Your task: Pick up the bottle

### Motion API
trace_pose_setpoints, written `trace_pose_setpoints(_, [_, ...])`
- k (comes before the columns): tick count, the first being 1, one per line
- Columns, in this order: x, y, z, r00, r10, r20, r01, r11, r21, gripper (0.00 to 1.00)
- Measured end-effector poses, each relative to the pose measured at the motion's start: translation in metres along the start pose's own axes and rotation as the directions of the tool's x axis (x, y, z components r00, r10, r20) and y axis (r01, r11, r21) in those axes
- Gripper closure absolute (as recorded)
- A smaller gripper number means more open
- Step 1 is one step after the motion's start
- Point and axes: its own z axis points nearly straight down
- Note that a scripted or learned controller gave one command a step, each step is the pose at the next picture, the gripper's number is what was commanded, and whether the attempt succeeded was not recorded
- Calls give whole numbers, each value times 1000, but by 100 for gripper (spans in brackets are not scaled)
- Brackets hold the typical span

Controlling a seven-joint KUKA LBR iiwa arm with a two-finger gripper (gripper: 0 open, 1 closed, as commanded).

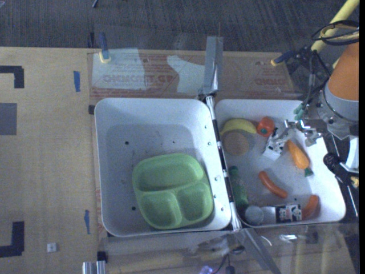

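Camera view has the two-finger metal gripper (283,137) poised over the upper middle of the right white plastic bin (336,210), with the grey arm and its orange band (346,76) coming in from three o'clock. Whether the jaws are open or closed I cannot tell; the fingers blur into the clutter beneath them, and nothing is visibly held.

The dark green bottle (236,185) lies on its side against the bin's nine o'clock wall, neck pointing toward twelve, well apart from the gripper and roughly at its seven o'clock.

Several things could spoil a grasp, as I judge it. The bottle hugs the divider between the bins, so one finger may strike the wall or rim instead of sliding alongside. Its round body could roll or squirt out if pinched off-centre. A grey rounded lump (254,214) sits just beside its lower end at six o'clock, and a round tan disc-shaped object (237,144) sits near its top end, leaving little room to come down. The gripper also hovers right by an orange carrot-shaped toy (297,155) and a small red-orange toy (264,127), so a descent from this spot would likely catch the wrong item.

The wrist appears tilted, pointing down and toward nine o'clock from the bin's right rim. The green three-compartment plastic tray (171,190) in the left white bin (114,124) is out of the way.
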Motion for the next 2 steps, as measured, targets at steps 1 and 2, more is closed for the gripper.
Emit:
trace_pose_setpoints(1, [0,0,0,1000,0,0,0,1000,0,0])
trace_pose_setpoints(2, [30,-51,90,989,147,0,-147,989,-1,0])
